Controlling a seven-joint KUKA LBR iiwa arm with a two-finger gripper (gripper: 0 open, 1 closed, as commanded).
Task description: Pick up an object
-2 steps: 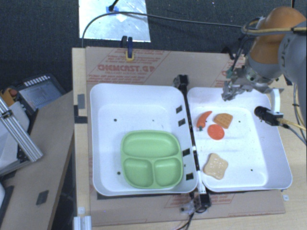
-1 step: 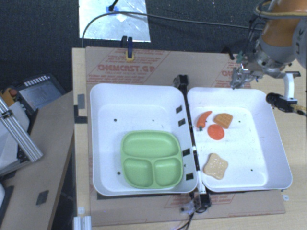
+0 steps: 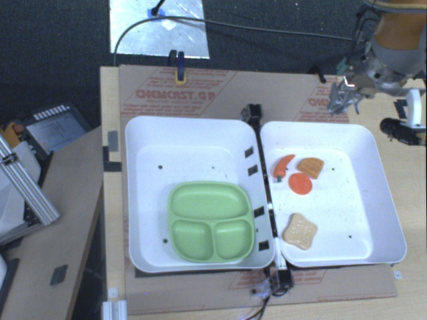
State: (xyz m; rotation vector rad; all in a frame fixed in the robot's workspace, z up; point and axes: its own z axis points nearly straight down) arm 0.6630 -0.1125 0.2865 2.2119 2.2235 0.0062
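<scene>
Here the tool [image 3: 341, 103] hovers beyond the right bin's [image 3: 373, 145] far rim.

A green three-compartment tray [image 3: 211, 221] lies in the left white bin [image 3: 143, 179]; a foil sheet [image 3: 158, 17] sits beyond the cardboard [image 3: 200, 92]

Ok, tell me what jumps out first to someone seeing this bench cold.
The green divided tray dominates, lying in the near part of the left bin. Next come the small food pieces in the right bin: a red-orange pepper, a tan piece and an orange disc clustered together, with a waffle-like piece nearer. The gripper hangs beyond the right bin's far edge.
</scene>
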